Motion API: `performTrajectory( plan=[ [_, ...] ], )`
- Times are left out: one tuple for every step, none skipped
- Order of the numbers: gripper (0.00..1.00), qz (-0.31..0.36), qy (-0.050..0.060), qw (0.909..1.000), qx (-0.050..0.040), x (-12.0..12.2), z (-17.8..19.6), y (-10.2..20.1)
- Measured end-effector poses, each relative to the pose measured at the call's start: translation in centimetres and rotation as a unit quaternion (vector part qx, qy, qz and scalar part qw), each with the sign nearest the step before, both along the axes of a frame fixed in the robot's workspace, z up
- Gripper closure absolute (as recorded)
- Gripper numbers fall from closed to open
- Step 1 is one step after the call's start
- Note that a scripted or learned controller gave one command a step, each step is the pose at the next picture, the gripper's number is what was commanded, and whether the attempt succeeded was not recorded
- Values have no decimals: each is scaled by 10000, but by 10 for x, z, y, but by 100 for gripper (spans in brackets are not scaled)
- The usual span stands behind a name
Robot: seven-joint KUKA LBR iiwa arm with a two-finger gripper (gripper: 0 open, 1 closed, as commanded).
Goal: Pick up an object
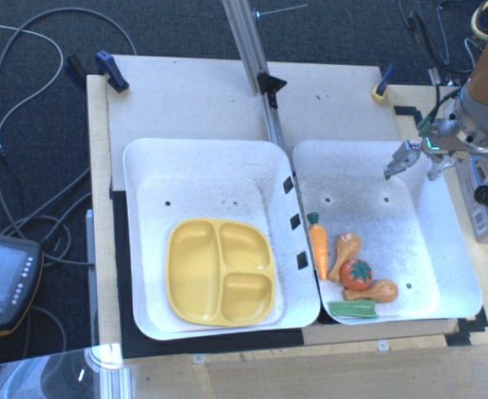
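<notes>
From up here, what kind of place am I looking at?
Most likely a robotics lab test bench. Two shallow white bins sit side by side, one holding a yellow divided plate, the other toy vegetables. A robot arm's pincer hangs over the right bin, and loose cables trail across the floor.

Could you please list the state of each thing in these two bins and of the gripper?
Gripper: open, holding nothing, above the right bin's far edge.
Yellow plate: flat in the left bin, nothing on it.
Carrot: lying flat.
Tomato: resting among the other toy vegetables.
Green vegetable: lying flat by the near wall.
</notes>
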State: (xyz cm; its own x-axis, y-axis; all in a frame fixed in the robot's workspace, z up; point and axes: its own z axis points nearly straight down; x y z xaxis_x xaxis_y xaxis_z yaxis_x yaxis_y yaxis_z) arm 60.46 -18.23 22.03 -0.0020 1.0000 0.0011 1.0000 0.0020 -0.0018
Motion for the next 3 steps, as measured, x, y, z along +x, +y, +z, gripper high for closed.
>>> performTrajectory(
  plan=[
    [0,-13,27,10000,4,3,-53,-9],
    [0,-10,24,10000,4,1,-96,-11],
    [0,-8,21,10000,5,0,-130,-10]
  ],
)
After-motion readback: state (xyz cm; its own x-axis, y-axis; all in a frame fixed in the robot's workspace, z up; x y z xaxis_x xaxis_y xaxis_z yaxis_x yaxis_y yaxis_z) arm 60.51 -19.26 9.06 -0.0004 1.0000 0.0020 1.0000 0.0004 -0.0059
